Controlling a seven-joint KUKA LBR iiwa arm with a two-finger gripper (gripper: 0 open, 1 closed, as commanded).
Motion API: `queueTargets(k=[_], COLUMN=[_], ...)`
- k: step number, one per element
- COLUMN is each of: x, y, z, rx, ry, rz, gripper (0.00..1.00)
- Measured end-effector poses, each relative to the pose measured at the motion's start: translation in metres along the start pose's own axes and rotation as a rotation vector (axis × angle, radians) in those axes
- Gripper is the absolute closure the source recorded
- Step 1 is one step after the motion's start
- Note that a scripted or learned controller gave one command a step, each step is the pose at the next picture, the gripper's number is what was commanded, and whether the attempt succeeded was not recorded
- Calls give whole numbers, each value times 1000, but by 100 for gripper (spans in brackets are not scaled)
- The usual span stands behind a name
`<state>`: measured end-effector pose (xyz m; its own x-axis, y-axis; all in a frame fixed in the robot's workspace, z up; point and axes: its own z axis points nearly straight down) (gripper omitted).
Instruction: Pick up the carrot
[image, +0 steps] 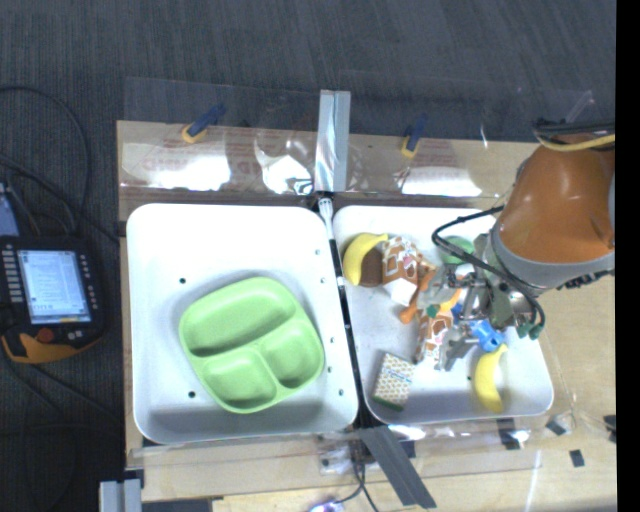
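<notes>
In the right bin (520, 400) the carrot (416, 309) shows as a small orange piece lying near the middle, left of the gripper. The gripper (468, 325) hangs low over the bin's right half, below the arm's orange band (560, 205), among a cluster of toys. Dark cables and a blue part cover much of it. The carrot's right end runs under the gripper's edge, and whether the two touch is unclear.
Around the carrot lie a yellow and brown fruit (362, 258), a patterned box (404, 260), an orange spotted toy (434, 332), a checked block (395, 378) and a banana (488, 380). The left bin (160, 250) holds a green divided plate (252, 343).
</notes>
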<state>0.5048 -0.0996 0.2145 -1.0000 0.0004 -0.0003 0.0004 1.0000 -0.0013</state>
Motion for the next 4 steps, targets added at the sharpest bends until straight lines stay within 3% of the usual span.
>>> queueTargets(k=[1,2,3,4], x=[-74,-87,-140,-85], y=[-8,-1,-19,2], z=[123,124,125,124], rx=[4,-1,-3,-5], ry=[-18,-11,-13,-13], rz=[-3,241,628,887], gripper=[0,0,0,0])
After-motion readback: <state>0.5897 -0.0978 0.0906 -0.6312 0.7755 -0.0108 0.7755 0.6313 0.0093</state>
